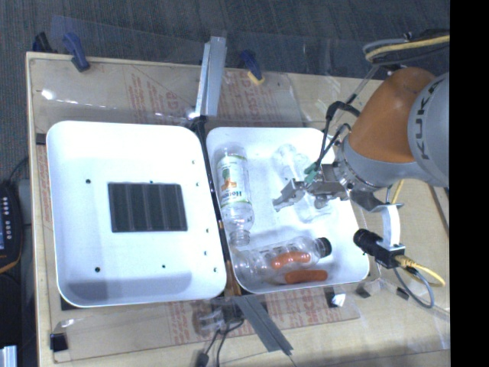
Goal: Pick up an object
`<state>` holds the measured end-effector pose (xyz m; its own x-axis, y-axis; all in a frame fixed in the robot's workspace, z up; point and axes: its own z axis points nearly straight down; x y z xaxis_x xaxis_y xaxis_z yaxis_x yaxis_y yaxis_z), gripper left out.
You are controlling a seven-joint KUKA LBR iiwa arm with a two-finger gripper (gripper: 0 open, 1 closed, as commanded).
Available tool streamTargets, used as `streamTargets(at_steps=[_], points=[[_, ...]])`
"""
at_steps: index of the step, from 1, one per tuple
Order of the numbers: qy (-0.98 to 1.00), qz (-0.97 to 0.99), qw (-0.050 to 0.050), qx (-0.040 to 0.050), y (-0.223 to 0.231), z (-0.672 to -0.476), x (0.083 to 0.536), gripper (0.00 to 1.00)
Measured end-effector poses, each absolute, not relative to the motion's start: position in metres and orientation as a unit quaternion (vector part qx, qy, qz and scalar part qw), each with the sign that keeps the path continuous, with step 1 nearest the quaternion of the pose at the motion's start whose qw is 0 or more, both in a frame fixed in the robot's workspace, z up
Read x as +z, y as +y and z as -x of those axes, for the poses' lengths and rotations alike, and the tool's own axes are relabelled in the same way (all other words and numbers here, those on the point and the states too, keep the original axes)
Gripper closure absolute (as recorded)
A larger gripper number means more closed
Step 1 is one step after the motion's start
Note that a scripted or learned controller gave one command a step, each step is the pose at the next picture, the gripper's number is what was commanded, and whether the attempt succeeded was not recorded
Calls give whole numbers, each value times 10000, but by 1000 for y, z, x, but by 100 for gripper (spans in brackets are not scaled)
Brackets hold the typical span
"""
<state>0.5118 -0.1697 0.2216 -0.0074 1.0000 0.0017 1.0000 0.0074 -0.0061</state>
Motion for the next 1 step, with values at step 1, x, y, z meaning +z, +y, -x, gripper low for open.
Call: streamTargets(at_steps=[1], points=[[-7197, 6943, 25, 16, -207, -502, 139, 0]])
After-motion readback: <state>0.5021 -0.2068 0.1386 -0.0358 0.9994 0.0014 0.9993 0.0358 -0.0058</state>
